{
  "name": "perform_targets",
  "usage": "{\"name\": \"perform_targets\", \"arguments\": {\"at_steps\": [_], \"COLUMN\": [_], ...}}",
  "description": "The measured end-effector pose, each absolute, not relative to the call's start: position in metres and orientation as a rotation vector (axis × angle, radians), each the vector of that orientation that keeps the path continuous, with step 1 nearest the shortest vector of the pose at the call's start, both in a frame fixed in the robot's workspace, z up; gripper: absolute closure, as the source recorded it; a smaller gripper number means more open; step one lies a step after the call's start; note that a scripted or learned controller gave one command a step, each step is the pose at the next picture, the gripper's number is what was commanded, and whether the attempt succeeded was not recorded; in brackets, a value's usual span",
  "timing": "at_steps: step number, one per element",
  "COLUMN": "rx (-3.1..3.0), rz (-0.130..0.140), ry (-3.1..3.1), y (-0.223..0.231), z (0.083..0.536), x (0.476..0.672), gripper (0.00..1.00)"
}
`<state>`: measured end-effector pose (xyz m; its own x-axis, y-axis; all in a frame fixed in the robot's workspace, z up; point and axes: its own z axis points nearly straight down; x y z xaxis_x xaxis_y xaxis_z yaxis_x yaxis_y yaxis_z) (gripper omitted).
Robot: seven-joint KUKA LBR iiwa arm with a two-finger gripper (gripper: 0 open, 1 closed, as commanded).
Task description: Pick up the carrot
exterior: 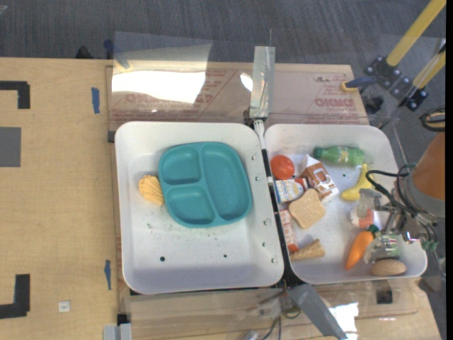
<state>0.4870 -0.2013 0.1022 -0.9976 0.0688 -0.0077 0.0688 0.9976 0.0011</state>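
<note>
Bench [49, 190]: a light wooden top is carrying two white bins side by side, with black marks sitting on its left part.
Clear sheet [233, 91]: it is lying behind the bins, and red writing is showing on it, too faint to read.
Left bin [205, 268]: it is holding a teal plate and a shell-shaped cookie.
Right bin [382, 144]: it is holding a crowd of toy foods.
Teal plate [205, 184]: it is sitting in the middle of the left bin, with three sections.
Arm [432, 172]: it is reaching in from the right edge, with its orange band showing above black cables.
Pincer [386, 241]: it is hanging low over the right bin, just right of the carrot; I cannot tell if it is open or closed.
Green bottle [340, 154]: it is lying on its side near the back of the right bin.
Carrot [358, 248]: it is orange and long, lying tilted near the front right of the right bin, just beside the pincer.
Bread slice [306, 210]: it is lying left of the carrot, near the middle of the bin.
Brown box [322, 180]: its label is too small to read.
Tomato [282, 166]: it is red and round, sitting near the divider.
Shell cookie [151, 188]: it is touching the teal plate's left edge.
</note>
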Motion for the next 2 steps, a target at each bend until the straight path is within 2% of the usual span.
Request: {"name": "perform_targets", "arguments": {"at_steps": [1,2], "rx": [0.237,0.237], "rz": [0.004,0.003], "ry": [3.125,3.123], "y": [-0.121,-0.122], "z": [0.088,0.099], "x": [0.483,0.484], "gripper": [0.00,1.00]}}
